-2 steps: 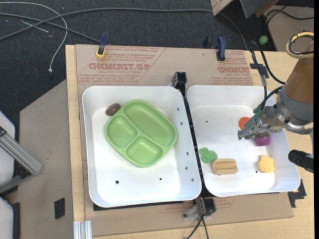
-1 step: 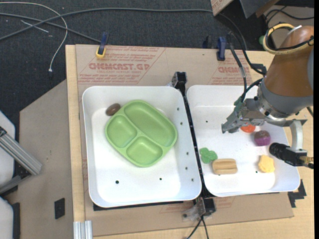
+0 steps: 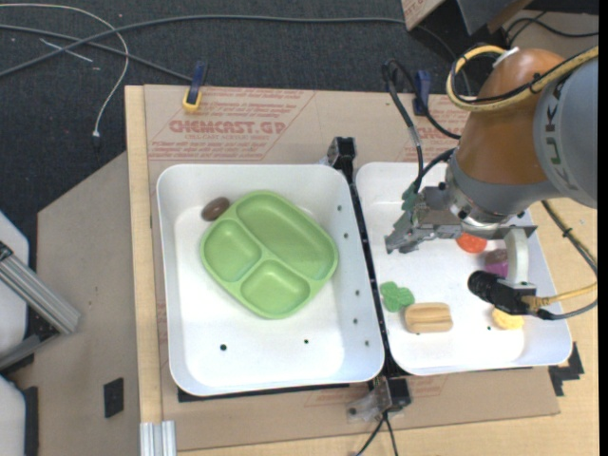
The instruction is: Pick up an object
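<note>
My gripper (image 3: 407,237) hangs low over the left part of the right bin (image 3: 465,357), with nothing visibly held. Below it lie a green leafy piece (image 3: 396,297) and a tan bun-like block (image 3: 428,317), both apart from the gripper. An orange-red object (image 3: 471,244) and a purple one (image 3: 497,256) sit just right of the gripper, partly hidden by the wrist. A yellow piece (image 3: 508,320) lies near the bin's right front.
The left bin (image 3: 173,283) holds a green three-compartment plate (image 3: 269,252) and a small brown object (image 3: 216,209) at its back left. A black divider clamp (image 3: 341,150) sits between the bins at the back. Cables (image 3: 404,103) trail behind the right bin.
</note>
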You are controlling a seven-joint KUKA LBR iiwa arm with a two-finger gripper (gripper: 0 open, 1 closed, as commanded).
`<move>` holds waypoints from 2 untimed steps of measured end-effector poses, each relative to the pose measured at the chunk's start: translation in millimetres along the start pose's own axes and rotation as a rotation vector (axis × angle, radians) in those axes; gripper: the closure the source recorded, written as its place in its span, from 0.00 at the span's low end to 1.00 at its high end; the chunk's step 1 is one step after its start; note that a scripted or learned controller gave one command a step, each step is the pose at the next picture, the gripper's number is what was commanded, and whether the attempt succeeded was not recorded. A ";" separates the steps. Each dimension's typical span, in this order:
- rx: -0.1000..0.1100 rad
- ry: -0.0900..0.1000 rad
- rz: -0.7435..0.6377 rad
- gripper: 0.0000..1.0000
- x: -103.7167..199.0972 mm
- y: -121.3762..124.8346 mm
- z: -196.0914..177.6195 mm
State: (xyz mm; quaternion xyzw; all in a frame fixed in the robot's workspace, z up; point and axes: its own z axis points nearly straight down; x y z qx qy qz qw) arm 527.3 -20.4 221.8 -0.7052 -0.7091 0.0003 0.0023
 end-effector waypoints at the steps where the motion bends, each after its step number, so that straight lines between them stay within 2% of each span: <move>1: -0.005 -0.001 -0.001 1.00 52.0 7.9 -10.2; 2: -0.003 -0.001 -0.002 1.00 112.1 12.0 -5.9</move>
